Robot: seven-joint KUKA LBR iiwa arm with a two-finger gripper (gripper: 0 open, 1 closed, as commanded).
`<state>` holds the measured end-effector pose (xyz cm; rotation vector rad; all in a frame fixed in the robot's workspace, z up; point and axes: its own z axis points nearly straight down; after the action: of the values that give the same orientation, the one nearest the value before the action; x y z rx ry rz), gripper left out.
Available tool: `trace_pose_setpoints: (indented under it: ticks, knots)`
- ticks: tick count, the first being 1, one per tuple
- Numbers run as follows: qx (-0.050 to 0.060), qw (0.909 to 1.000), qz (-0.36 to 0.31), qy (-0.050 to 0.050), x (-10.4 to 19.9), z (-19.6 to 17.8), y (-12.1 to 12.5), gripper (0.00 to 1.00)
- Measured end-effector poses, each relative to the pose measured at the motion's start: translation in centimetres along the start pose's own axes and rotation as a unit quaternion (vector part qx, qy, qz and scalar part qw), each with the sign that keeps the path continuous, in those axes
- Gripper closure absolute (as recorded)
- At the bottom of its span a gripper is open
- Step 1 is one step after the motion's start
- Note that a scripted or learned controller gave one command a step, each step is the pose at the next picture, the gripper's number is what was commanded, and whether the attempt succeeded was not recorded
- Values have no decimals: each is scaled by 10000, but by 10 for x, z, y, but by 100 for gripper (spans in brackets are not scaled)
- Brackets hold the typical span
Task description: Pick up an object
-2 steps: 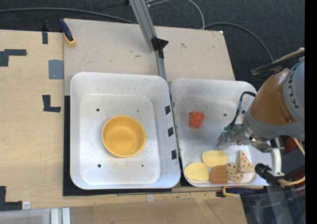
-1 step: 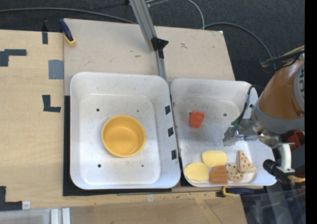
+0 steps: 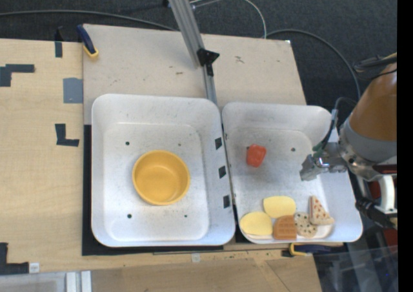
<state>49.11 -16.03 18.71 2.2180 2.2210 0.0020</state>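
Dark carpet floor (image 3: 335,0); light wooden bench (image 3: 32,155); black cables (image 3: 64,16).

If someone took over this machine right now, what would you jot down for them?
Gripper: low over the right bin, at its right side, nothing seen in it.
Right bin: red piece in the middle; two yellow pieces, an orange-brown block and a wedge along the front.
Left bin: yellow bowl.
Done: nothing picked up.
Left: grasp one thing and lift it.
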Motion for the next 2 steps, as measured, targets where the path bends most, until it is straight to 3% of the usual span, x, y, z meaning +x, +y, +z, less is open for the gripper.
trace_pose_setpoints:
  ticks: [1,2]
  knots:
    - [12,10000,-1,6,0,-18,1,100]
    - [23,10000,-25,16,45,-15,21,100]
